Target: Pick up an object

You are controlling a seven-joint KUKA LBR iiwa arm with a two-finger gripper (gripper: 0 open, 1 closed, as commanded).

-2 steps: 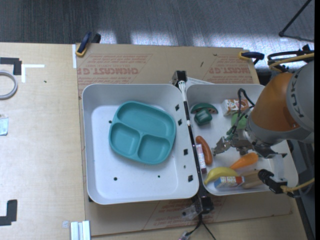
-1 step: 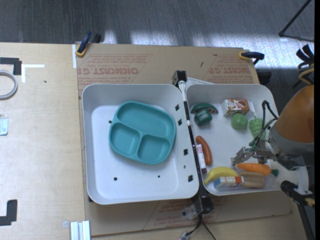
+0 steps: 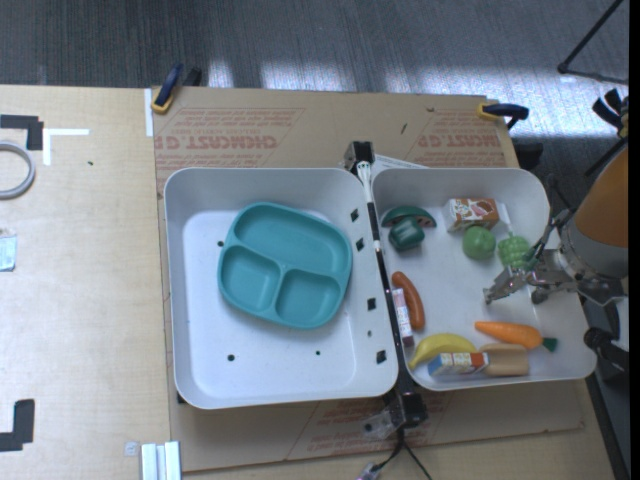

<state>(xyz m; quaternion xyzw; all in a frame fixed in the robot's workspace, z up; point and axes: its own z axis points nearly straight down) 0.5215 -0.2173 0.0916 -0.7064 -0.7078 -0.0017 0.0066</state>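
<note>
Carrot lies lower right in the right bin, end effector spread and ungrasping just above it, so clenching early risks grabbing air or nudging the banana.

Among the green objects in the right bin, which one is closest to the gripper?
The light green bumpy one, just left of the gripper. The smooth green ball and the dark green piece lie farther left.

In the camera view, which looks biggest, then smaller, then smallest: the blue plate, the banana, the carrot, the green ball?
1. Blue plate, by far the biggest.
2. Banana and carrot: they look about alike, so no ranking.
3. Green ball, smallest.
</note>
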